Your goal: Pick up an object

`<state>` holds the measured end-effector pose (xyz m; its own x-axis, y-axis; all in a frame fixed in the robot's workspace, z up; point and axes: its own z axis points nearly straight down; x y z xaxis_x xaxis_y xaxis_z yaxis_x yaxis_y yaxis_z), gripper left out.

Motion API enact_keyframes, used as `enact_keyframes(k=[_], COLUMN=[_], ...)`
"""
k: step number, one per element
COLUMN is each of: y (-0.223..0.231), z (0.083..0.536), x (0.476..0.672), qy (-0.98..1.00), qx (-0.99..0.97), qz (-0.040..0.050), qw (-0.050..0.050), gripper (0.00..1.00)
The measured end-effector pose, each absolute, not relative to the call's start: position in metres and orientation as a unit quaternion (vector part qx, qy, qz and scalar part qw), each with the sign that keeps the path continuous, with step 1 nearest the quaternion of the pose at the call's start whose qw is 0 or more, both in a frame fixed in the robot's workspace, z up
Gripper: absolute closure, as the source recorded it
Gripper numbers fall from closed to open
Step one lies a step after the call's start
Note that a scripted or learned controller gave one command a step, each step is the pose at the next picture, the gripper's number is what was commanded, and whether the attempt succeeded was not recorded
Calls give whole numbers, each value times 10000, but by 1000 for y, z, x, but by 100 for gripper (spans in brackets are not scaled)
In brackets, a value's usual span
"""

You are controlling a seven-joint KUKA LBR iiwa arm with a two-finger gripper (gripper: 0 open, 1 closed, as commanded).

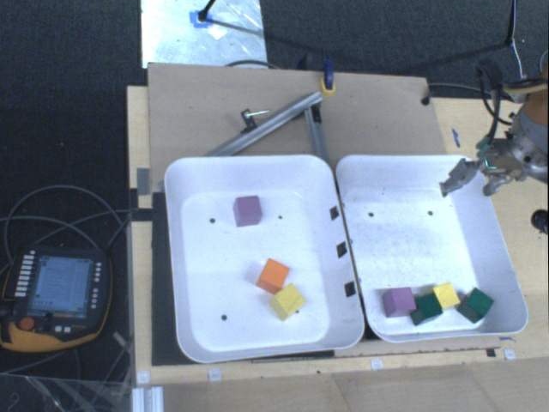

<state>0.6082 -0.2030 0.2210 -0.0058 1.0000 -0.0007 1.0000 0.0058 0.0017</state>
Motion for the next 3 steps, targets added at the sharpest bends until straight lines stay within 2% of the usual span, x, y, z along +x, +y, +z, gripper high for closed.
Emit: enact_keyframes(k=[1,2,3], y=[-203,-206,-197], z=[221,167,108], x=[608,598,599], qy=[7091,7079,7087], qx=[7051,7063,7056], qz=[1,-11,-6], qw=[9,-10,-14], gripper=[0,0,0])
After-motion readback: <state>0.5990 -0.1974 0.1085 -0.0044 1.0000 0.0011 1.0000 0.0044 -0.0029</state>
